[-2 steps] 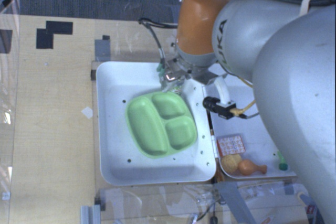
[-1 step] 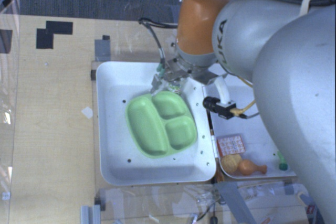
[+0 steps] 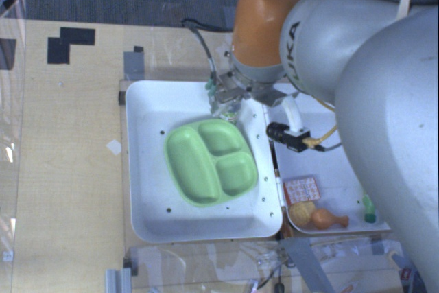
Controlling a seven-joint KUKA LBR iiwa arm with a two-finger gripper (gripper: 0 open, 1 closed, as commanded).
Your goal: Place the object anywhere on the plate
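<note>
A light green plate (image 3: 209, 162) with three compartments lies tilted in the left white bin (image 3: 147, 147). My gripper (image 3: 223, 103) hangs under the orange wrist band, just over the plate's far edge near the bin's back wall. Whether anything is in its grasp cannot be made out. In the right bin's front corner lie a pink checkered box (image 3: 301, 189), a tan and orange drumstick-shaped toy (image 3: 317, 217) and a small green piece (image 3: 369, 211).
The grey arm covers most of the right bin (image 3: 329, 168) and the view's right side. A black cable connector (image 3: 289, 137) hangs beside the divider between the bins. Black tape marks (image 3: 68, 43) sit on the wooden bench at the far left.
</note>
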